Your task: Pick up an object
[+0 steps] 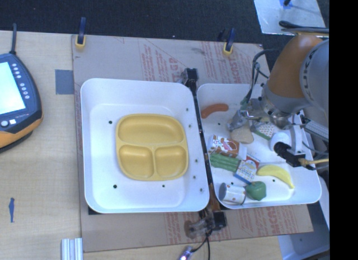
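Target object: no single thing is fixed by the task; the pale tan cookie-like piece (243, 136) lies closest to the gripper (239, 120), in the far-left part of the right bin (313, 197).
Handling: it looks small, flat and light, probably a stiff plastic toy; I judge it best pinched across its short width, since a flat thing gives little height to grasp.
Gripper: low over the right bin, just beside the tan piece on its far side; whether it is spread or pressed together cannot be told, and nothing is visibly held.
Sausage: an orange-red sausage (215, 109) lies to the left of the gripper, near the bin's far-left corner; round and smooth, so likely to roll or slip.
Near clutter: a printed packet (225, 146), a green vegetable (226, 162), a small carton (246, 170), a banana (276, 174), a green pepper (257, 190) and a small can (231, 194) crowd the near half, several touching.
Edges: the right bin's left wall touches the left bin (95, 141); things by that wall leave little room on that side.
Open room: the bare floor around the sausage and tan piece is the freest spot.
Left bin: holds a yellow divided plate (151, 145), well apart from the arm.
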Controlling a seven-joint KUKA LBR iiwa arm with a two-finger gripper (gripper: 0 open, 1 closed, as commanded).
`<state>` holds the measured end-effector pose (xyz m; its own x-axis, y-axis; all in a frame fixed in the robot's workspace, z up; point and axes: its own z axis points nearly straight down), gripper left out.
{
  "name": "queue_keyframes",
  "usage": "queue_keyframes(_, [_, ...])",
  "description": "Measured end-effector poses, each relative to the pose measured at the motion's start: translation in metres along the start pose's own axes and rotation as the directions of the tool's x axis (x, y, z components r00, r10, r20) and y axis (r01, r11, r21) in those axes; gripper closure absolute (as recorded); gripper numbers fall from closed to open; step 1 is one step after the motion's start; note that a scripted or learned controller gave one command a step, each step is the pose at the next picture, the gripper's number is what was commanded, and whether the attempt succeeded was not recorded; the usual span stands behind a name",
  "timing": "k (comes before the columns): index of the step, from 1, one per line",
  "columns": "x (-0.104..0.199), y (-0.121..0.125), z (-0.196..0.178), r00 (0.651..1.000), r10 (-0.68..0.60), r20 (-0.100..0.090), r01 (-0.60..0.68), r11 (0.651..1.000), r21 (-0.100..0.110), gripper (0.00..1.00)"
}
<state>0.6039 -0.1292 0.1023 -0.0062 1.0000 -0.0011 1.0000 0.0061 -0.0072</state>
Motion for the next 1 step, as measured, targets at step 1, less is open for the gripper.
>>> queue_keyframes(1, [0.0759,-0.0527,-0.0895,1.0,-0.001,0.0,0.001,1.0,-0.003,1.0])
